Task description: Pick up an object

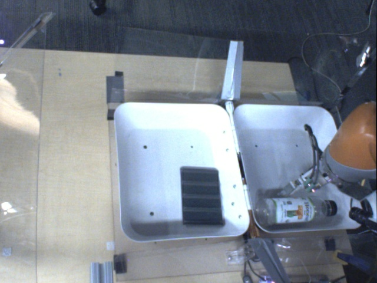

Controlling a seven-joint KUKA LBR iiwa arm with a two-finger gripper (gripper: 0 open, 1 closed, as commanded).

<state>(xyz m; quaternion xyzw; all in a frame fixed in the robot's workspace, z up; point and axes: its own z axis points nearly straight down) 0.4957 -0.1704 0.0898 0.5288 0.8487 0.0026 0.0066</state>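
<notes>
Bottle lies lengthwise left-to-right, cap rightward, just below the gripper, whose grip state I cannot tell.

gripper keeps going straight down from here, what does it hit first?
Probably the clear plastic bottle with a white label and dark cap, lying just below the gripper in the right white bin. Depth is unclear.

Even, bright overhead light. Glare whitens the bench at far left. Soft shadows pool inside the left bin; the focus is slightly soft.
</notes>
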